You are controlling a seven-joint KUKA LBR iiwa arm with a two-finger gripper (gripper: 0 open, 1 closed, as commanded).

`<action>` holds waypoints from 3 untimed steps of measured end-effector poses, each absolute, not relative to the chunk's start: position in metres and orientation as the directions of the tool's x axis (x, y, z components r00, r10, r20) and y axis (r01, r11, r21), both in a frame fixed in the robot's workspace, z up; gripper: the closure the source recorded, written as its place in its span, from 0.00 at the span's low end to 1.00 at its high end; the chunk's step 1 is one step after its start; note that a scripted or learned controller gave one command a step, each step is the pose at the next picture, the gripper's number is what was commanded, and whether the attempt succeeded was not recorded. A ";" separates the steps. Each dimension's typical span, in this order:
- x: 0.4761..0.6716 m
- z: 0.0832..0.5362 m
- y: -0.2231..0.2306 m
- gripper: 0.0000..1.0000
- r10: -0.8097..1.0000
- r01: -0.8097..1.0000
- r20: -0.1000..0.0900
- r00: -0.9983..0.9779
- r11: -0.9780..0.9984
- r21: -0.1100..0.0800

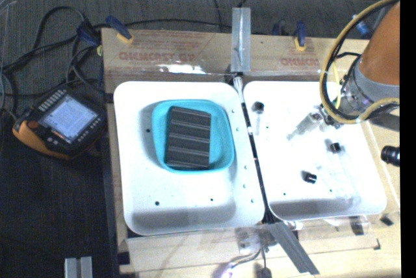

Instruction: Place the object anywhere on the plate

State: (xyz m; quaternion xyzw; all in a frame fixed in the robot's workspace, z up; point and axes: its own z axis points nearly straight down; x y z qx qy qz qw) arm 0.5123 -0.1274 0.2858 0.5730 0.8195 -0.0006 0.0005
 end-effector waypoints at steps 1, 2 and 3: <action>0.512 0.286 -0.127 0.00 0.939 0.939 -0.001 -0.343 0.343 0.000; 0.512 0.286 -0.127 0.00 0.939 0.939 -0.001 -0.343 0.343 0.000; 0.484 0.283 -0.192 0.00 0.979 0.979 -0.002 -0.203 0.203 -0.001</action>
